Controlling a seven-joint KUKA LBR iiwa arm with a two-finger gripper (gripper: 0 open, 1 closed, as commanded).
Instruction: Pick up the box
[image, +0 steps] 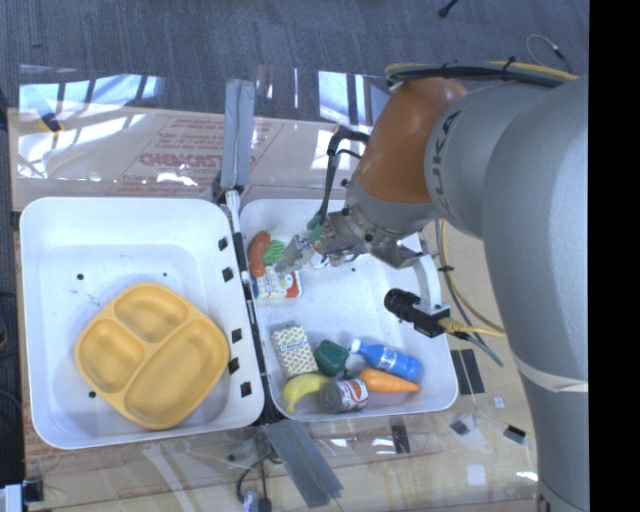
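Observation:
A small cream box (293, 350) with a checked pattern lies in the right bin (360, 300), near its left wall and toward the front. A white carton (277, 287) with red and blue print lies further back along the same wall. My gripper (298, 251) hangs low over the back left of this bin, just above and behind the carton and well behind the cream box. Nothing visibly sits in its grasp.
An orange-red piece (259, 248) and a green piece (275, 250) lie beside the gripper. At the bin's front sit a banana (303, 388), a can (345, 396), a green item (330, 357), a blue bottle (388, 358) and a carrot (390, 381). The left bin holds a yellow divided plate (152, 352).

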